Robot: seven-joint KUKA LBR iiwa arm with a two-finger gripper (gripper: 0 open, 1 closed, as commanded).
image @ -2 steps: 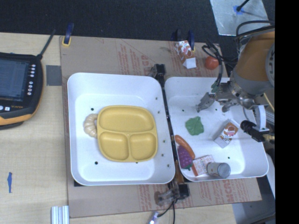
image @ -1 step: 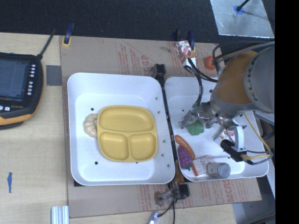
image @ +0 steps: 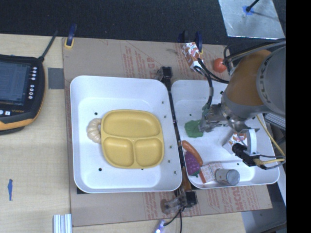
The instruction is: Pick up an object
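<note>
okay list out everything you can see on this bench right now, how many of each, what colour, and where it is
Bins: two, white, side by side on the bench.
Divided plate: one, yellow, three compartments, in the left bin.
Round item: one, beige, in the left bin, touching the plate's left edge.
Green item: one, in the right bin, beside the gripper.
Purple item: one, at the right bin's lower left.
Orange-red item: one, lying against the purple item.
Can: one, grey, on its side at the right bin's bottom edge.
Pendant: one, black and orange, on the bench at far left.
Arm: one, grey with orange band, over the right bin.
Gripper: one, low in the right bin.
</note>
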